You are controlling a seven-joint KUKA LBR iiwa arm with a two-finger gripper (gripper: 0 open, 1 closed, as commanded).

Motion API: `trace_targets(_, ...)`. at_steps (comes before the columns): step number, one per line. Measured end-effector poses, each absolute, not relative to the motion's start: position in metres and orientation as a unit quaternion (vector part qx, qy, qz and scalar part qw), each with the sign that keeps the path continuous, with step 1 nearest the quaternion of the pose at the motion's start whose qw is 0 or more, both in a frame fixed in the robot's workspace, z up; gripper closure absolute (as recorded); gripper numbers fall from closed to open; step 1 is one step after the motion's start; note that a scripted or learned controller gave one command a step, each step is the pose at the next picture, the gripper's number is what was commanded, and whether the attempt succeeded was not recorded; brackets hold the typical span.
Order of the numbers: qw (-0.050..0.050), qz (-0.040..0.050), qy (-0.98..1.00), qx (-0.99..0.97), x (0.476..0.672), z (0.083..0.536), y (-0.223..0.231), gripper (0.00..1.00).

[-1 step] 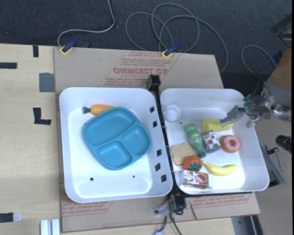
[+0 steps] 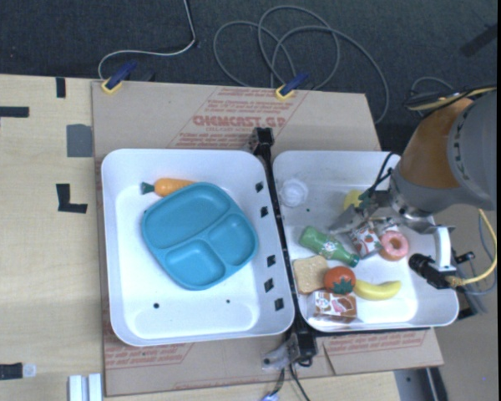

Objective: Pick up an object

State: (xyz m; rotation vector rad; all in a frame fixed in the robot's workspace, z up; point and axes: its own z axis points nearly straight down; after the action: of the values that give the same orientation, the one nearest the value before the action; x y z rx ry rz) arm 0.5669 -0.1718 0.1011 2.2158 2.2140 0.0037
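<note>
My gripper point(image 2: 356, 220) is down in the right bin point(image 2: 317, 172), reaching in from the right under the orange-banded wrist. It sits just above a green bottle point(image 2: 320, 241) lying on its side and next to a pink donut point(image 2: 393, 246). Around it lie a small red-and-white packet point(image 2: 366, 242), a yellow piece point(image 2: 354, 199), a slice of bread point(image 2: 310, 271), a red tomato point(image 2: 340, 279), a banana point(image 2: 377, 289) and a wrapped snack point(image 2: 334, 306). A clear cup point(image 2: 294, 193) stands at the bin's far left.
The left bin point(image 2: 121, 224) holds a blue divided plate point(image 2: 199, 235) with an orange carrot point(image 2: 169, 186) behind it. A black divider with clips point(image 2: 269, 224) runs between the bins. Cables point(image 2: 301, 48) loop on the dark floor beyond the bench.
</note>
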Motion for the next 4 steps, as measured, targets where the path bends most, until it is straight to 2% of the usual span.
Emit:
trace_targets(1,0.002,0.0014,0.708,0.706,0.633,0.086,-0.125,0.0)
trace_targets(2,0.0,-0.0008,0.707,0.707,0.572,0.09,-0.106,0.0)
trace_targets(3,0.004,0.0017,0.707,0.707,0.554,0.087,-0.101,0.0)
trace_targets(4,0.004,0.0012,0.707,0.707,0.554,0.097,-0.102,1.0)
